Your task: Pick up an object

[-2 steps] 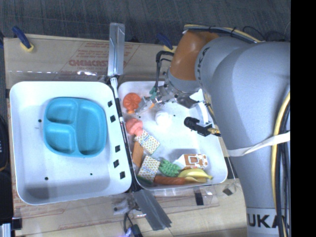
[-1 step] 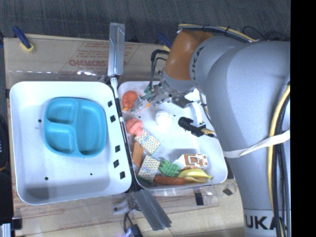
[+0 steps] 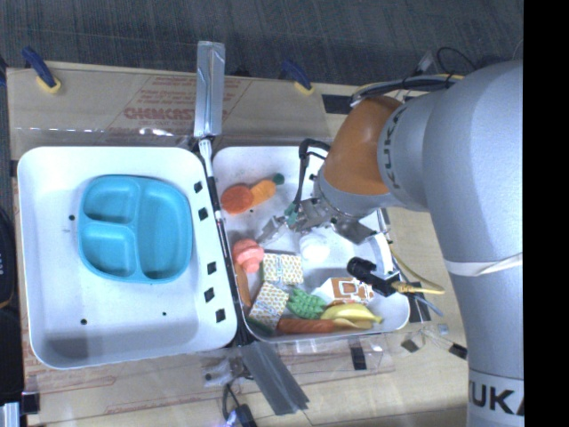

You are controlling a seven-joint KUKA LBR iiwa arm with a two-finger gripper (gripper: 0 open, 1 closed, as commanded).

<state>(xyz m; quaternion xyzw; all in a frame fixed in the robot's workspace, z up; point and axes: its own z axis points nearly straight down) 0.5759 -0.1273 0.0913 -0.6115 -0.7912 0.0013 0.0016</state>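
Toys lay heaped in the right bin (image 3: 267, 160): an orange carrot (image 3: 247, 195) at its far left, a pink piece (image 3: 248, 254) and a patterned block (image 3: 281, 269) in the middle, a banana (image 3: 352, 313) and a green piece (image 3: 305, 304) along the near wall. The left bin (image 3: 44, 238) held a blue divided tray (image 3: 136, 226).

In the camera view, the gripper (image 3: 298, 218) hung low over the right bin, just right of the carrot and beyond the pink piece. Whether its pincer was spread or pressed together could not be told, and nothing was seen between its tips.

Recommendation: descend on a single free-lying item, such as the carrot, keeping off the bin wall and the crowded near pile.
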